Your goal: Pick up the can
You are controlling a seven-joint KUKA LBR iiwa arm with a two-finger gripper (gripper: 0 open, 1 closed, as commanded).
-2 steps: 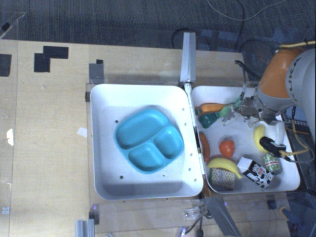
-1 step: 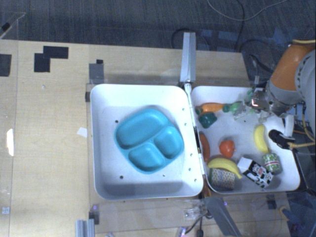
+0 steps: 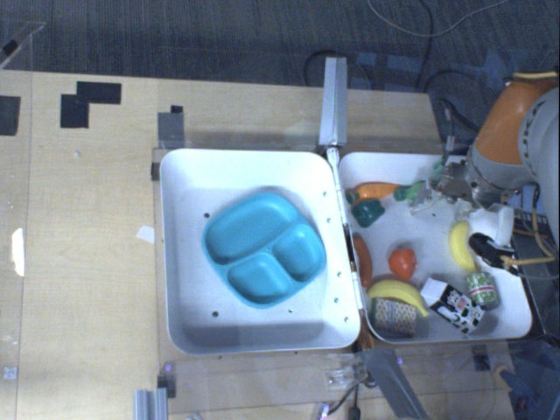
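A pale wooden bench (image 3: 79, 261) fills the view from nine to six o'clock, with black tape patches (image 3: 87, 101) toward ten o'clock. Dark blue-grey carpet (image 3: 201, 20) spans the top edge at twelve, where a thin cable (image 3: 420, 16) loops near one o'clock. Light glares at nine

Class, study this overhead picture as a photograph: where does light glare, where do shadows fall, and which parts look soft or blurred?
In the camera view, a bright glare patch sits on the bench at the left edge; a soft shadow darkens the left bin along its lower wall, below the blue tray; the gripper looks smeared and unclear; the can is small and its label unreadable.
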